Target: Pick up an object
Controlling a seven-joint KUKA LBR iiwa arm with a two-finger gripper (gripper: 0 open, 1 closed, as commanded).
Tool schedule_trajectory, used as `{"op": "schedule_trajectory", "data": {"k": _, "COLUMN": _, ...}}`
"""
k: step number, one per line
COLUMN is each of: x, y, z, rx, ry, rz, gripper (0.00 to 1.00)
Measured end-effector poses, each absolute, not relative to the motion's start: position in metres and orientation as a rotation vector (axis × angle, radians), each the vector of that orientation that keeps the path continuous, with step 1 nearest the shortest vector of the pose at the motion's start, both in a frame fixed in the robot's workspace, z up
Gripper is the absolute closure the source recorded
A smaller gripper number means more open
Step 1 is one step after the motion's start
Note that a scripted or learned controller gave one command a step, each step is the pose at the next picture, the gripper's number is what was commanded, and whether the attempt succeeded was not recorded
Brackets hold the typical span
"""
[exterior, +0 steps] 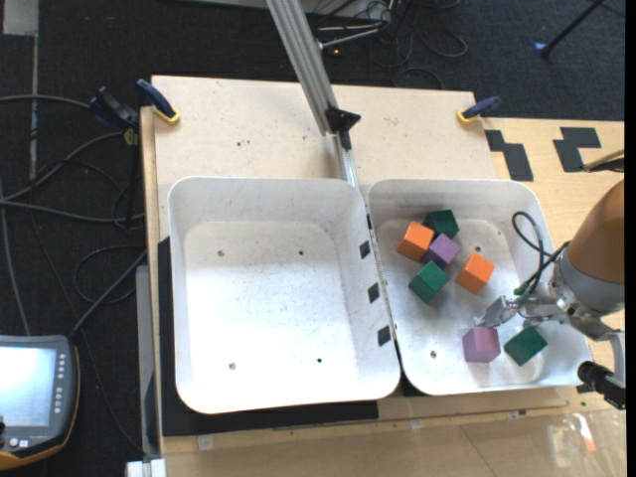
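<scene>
Several small blocks lie in the right bin (517,202): a green block (441,223) at the back, an orange block (416,239), a purple block (444,250), a second orange block (476,272) and a green block (429,282) in a cluster. Nearer the front sit a purple block (481,345) and a green block (525,346). My gripper (502,315) hangs low over the bin's right front part, just above and between those two front blocks. Nothing shows between its fingers.
The left bin (189,266) stands beside the right one, sharing a middle wall. A slanted metal pole (303,48) rises from the back of the bench. Clamps sit at the bench's far corners (159,102). A teach pendant (30,396) lies at the lower left.
</scene>
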State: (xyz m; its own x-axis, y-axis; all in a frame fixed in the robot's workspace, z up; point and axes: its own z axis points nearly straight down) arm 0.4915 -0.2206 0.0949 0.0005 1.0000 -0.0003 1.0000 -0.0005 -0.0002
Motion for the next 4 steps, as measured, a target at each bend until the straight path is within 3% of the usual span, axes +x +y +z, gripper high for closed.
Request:
{"op": "schedule_trajectory", "data": {"k": 1, "x": 0.492, "y": -0.221, "z": 0.106, "rx": 2.219, "ry": 2.219, "rz": 0.002, "gripper": 1.00}}
{"op": "schedule_trajectory", "data": {"k": 4, "x": 0.496, "y": -0.221, "z": 0.245, "rx": 2.212, "ry": 2.220, "rz": 0.004, "gripper": 1.00}}
